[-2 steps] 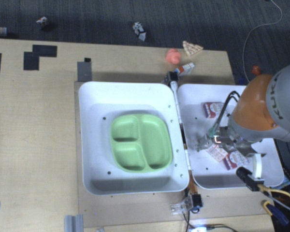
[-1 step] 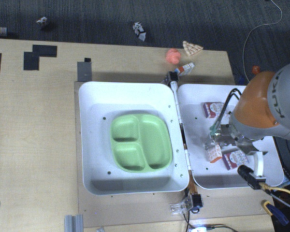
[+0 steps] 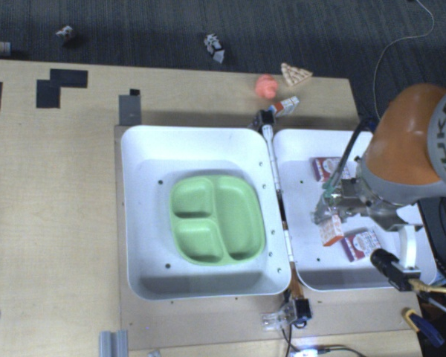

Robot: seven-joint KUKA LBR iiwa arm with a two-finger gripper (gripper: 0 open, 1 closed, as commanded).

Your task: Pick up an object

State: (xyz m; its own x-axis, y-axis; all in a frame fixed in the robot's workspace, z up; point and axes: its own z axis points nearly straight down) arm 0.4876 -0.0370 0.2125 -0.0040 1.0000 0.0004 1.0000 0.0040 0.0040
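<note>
the two-finger gripper [image 3: 333, 213] hangs low in the right white bin [image 3: 301, 199]; whether its jaws stand apart or together i cannot tell. a small flat orange-and-white packet [image 3: 331, 233] lies just beneath it on the near side, its long axis running near to far. a red-and-white packet [image 3: 360, 243] lies just right of that, another red-and-white packet [image 3: 325, 169] farther back. the bin floor is flat, its left wall close. a green divided plastic tray [image 3: 215, 218] sits in the left white bin [image 3: 145, 162].

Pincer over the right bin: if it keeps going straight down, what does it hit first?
Most likely the small orange-and-white packet lying on the right bin's floor directly under the pincer. Depth is hard to judge from this slanted view, so the contact could be off-centre.
</note>
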